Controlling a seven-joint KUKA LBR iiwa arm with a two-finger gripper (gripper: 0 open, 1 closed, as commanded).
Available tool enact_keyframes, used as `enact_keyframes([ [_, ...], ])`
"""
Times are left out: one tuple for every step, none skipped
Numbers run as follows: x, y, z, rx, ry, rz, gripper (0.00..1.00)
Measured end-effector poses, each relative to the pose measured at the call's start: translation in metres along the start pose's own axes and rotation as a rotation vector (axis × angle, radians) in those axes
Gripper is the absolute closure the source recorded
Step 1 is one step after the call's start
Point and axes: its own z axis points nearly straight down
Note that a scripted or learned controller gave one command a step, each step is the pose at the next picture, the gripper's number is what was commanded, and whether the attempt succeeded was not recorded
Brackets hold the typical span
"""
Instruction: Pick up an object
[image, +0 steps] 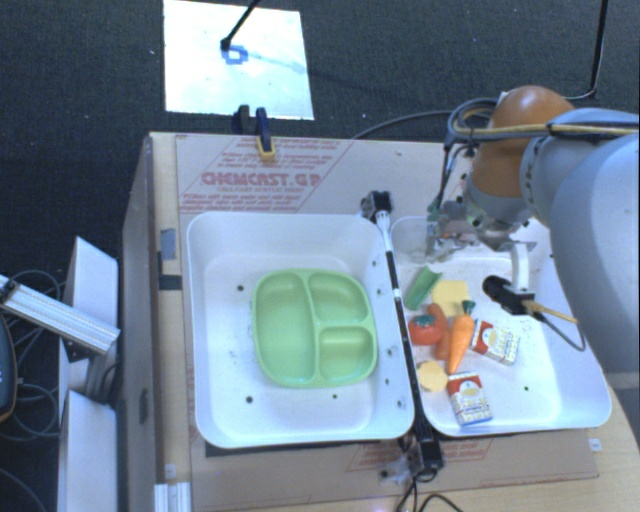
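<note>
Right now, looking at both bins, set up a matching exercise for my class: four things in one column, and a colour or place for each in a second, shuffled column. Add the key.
Things
1. tray
2. carrot
3. tomato
4. gripper

Colour or place
A. red, just left of the carrot
B. pale green, in the left bin
C. over the far end of the right bin
D. orange, among the toy food

Pairs: 1-B, 2-D, 3-A, 4-C

Bright even light, white bins (230, 260) near glare, slightly soft focus, perhaps
</note>
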Motion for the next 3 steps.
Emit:
enact_keyframes([
  [0.0, 0.0, 0.0, 0.0, 0.0, -0.001, 0.0],
  [-0.006, -0.001, 0.011, 0.002, 0.001, 0.006, 0.0],
  [0.0, -0.001, 0.011, 0.003, 0.001, 0.003, 0.0],
])
